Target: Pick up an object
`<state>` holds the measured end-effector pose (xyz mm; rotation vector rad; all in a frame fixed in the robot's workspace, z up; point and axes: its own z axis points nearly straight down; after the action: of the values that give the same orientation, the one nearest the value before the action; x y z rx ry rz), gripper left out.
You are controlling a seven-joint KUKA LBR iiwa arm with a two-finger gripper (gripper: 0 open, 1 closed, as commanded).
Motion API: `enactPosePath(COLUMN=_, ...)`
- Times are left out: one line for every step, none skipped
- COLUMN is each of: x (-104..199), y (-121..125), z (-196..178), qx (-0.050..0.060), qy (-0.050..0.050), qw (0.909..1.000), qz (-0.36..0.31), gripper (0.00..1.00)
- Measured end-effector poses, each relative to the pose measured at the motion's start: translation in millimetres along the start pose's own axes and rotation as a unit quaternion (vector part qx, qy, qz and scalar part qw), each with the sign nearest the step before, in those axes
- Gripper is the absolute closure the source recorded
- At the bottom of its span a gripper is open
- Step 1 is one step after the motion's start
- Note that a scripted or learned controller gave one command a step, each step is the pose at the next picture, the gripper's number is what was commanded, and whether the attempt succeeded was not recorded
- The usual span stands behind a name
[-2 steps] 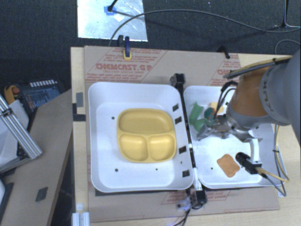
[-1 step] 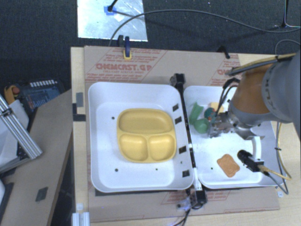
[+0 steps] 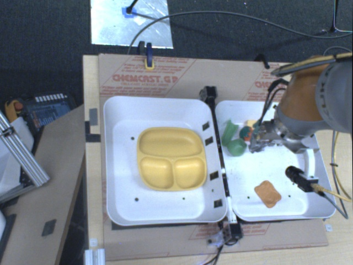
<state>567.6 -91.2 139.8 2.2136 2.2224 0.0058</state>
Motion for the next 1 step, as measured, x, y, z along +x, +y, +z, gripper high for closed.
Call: enactPosePath(x=3.3, y=11.3, z=-50.9, qx=0.000, qy=0.000, qw=1.0000, qz=0.000, gripper=1.00)
